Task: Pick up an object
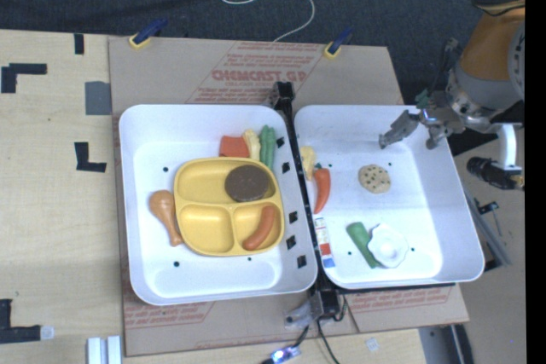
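Cut off, covered and unclear

You see the arm (495, 38) cut by the right edge, so its upper part is lost. The yellow plate (229, 209) covers the lower ends of the red, pale and green pieces (252, 145) behind it. The small items (309, 159) by the bins' shared wall are too small to name, and the label (322, 236) there is unreadable. The worktop (51, 183) runs off the left edge.
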Action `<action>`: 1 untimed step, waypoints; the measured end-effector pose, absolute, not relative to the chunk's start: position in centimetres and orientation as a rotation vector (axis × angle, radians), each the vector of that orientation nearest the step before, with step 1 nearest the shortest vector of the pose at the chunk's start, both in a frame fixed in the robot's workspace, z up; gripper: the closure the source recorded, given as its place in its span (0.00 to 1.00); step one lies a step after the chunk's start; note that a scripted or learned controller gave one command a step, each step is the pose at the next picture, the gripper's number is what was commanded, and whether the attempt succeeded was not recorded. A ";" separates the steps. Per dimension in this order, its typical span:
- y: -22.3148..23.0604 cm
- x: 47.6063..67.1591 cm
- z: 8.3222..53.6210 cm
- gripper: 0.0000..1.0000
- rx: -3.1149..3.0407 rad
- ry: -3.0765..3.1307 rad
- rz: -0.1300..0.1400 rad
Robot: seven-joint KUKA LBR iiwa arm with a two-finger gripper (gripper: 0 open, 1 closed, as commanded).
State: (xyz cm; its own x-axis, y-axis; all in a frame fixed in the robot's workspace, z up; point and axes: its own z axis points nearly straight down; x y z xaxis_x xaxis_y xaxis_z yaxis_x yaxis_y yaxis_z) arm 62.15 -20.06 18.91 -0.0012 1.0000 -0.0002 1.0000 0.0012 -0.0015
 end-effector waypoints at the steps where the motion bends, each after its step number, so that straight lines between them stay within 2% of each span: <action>1: -19.2 61.5 13.8 0.00 -2.218 -2.221 0.005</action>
